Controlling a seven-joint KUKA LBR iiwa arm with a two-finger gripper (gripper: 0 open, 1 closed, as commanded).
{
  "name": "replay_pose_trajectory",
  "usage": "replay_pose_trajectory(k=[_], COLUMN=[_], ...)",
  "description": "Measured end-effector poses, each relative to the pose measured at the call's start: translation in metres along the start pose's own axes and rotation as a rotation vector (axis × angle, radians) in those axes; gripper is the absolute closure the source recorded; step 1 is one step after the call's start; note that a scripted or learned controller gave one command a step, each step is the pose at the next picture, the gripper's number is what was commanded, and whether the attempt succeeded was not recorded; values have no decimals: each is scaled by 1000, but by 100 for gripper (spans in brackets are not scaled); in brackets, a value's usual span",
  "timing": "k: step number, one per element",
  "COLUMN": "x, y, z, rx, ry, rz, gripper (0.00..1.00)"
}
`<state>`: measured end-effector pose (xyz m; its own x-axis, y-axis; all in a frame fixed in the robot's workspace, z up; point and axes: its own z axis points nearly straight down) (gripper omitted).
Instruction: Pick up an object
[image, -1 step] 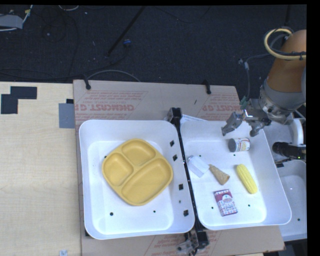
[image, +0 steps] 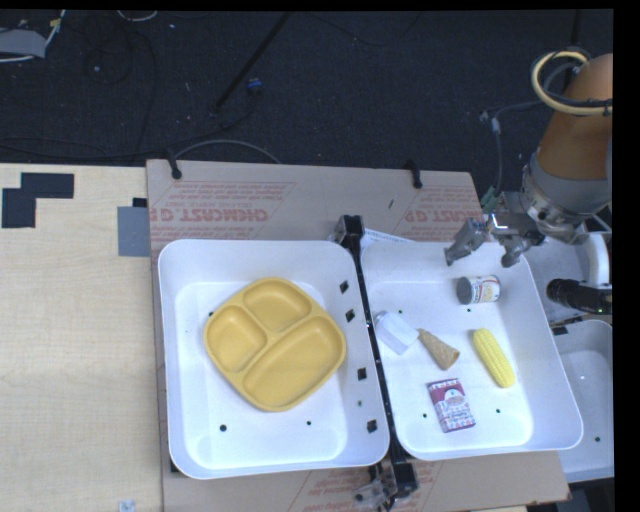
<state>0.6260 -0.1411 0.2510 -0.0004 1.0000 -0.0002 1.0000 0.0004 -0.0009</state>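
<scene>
We see the gripper spread open with nothing between its fingers, hovering over the right bin near its far edge. Just below it lies a small can on its side, beside a corn cob, a tan wedge and a red packet; a yellow divided plate sits in the left bin.

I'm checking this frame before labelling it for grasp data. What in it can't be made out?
- Small can, camera view: label print too small to read.
- Red packet: its printing is too small and blurred to read.
- Pale object beside the brown wedge: white on the white right bin, so its outline and identity are unclear.
- Gripper: blurred against the bin's rim; height above the bin can't be judged.
- Arm: cut off at the frame's upper right.
</scene>
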Motion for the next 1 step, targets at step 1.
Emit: replay_pose_trajectory(k=[1], x=[-5], y=[0], z=[45], rx=[5], ry=[1], rz=[1], gripper=[0])
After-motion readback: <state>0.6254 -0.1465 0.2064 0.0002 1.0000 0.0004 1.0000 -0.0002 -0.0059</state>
